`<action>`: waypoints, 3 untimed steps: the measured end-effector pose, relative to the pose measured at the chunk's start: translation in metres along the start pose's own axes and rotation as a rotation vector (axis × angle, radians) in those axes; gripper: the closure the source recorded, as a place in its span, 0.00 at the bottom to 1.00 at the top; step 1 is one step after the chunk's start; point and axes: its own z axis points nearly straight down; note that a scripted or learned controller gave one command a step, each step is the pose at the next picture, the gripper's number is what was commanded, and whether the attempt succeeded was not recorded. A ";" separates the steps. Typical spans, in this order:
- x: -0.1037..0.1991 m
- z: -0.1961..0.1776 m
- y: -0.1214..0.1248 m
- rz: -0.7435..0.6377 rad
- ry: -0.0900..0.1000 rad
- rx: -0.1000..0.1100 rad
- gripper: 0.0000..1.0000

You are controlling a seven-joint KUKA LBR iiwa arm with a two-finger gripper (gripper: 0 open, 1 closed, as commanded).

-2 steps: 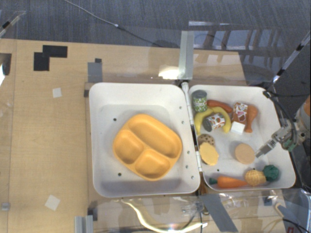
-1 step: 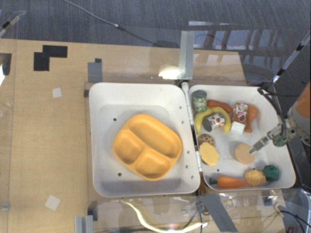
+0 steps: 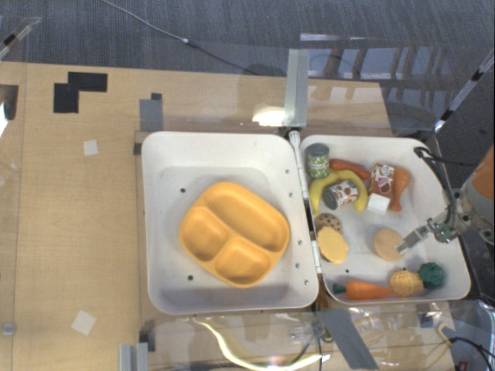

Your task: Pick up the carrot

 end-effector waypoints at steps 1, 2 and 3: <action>-0.001 -0.010 0.000 0.014 -0.002 -0.002 0.00; -0.001 -0.014 0.000 0.067 -0.002 -0.002 0.00; -0.016 -0.005 0.031 0.084 -0.001 -0.001 0.00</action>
